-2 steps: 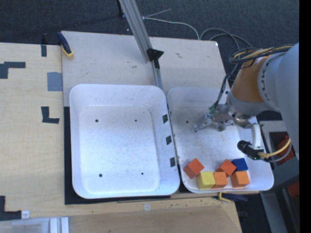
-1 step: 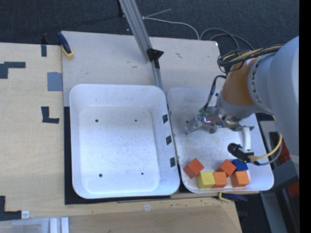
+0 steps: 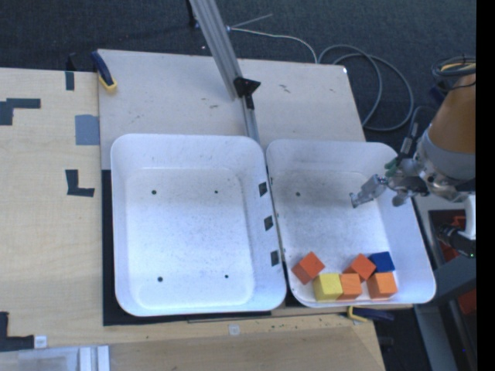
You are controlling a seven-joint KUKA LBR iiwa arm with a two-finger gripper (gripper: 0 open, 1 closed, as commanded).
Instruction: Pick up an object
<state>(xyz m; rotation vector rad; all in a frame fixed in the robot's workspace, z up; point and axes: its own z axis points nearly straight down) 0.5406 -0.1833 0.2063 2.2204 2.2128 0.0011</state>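
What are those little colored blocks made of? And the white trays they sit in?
The blocks, orange, yellow and one blue, look like painted wood or maybe foam: flat, matte faces with no shine, though the picture is too small to be sure. The right bin and left bin look like thin molded plastic: smooth white with rounded corners and raised rims, speckled with dark scuffs.

Two white bins of smooth, speckled plastic, left bin [image 3: 189, 222], right bin [image 3: 332, 207] under the metal gripper [image 3: 377, 192], matt painted blocks [image 3: 348, 277] nearer the camera than the gripper, pale wood-grain bench [image 3: 46, 230], brushed metal rail [image 3: 220, 41]
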